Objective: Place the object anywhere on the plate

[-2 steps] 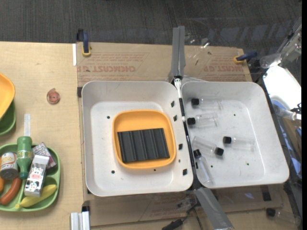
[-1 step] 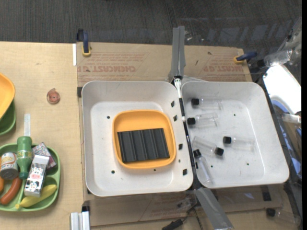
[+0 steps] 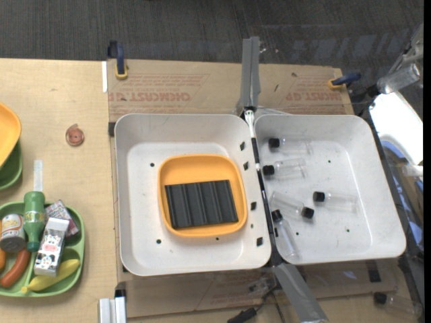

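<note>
A light wooden bench [image 3: 54, 99] fills the left of the view, and a sheet of brown cardboard [image 3: 182, 89] lies under the two white bins. The left bin [image 3: 135, 200] holds a yellow-orange plate [image 3: 202, 168] with rounded corners, set near the bin's middle. The task's object [image 3: 201, 203] lies flat on that plate: a dark grey rectangular slab, ribbed with about four raised bands running front to back. It covers most of the plate's floor and sits a little toward the near rim, with all of it inside the plate's edge.

The right bin [image 3: 377, 234] holds several clear tubes [image 3: 337, 199] with black caps, scattered across its left half and lying on their sides.

At the view's upper right edge, beyond the right bin, a pale grey shape [image 3: 403, 73] may be part of the arm; it is too blurred to be sure, and it is well apart from both the plate and the object. Whether the gripper is wide or narrow cannot be told.

On the bench's left, a green sectioned dish [image 3: 71, 264] carries toy food, and a small pinkish disc [image 3: 75, 135] lies alone
</note>
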`<state>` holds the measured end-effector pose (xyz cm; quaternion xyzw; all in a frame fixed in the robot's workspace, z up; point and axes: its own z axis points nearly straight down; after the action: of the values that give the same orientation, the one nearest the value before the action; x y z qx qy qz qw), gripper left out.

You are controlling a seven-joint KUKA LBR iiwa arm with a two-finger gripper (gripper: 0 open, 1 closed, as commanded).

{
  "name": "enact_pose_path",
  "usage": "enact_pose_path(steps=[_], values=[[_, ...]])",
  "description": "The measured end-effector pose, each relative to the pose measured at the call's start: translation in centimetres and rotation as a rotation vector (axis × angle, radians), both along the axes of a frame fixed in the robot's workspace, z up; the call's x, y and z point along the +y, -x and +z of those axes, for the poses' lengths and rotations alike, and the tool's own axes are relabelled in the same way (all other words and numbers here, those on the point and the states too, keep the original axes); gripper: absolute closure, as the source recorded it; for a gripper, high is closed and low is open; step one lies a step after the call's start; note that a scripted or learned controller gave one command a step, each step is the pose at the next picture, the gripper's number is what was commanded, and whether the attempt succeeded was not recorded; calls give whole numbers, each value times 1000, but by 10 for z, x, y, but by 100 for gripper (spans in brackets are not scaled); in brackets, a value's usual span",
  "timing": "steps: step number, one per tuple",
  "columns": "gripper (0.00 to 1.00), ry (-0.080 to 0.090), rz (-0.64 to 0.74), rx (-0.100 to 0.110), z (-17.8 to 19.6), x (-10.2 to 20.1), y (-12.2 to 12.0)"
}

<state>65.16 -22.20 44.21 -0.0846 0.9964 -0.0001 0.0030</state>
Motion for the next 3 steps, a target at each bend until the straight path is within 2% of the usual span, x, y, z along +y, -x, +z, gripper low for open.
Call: enact_pose_path(steps=[1,2,3], values=[[100,1,256,0,0,0,-9],[0,1,256,0,0,0,-8],[0,0,564,2,-102,1,-8]])
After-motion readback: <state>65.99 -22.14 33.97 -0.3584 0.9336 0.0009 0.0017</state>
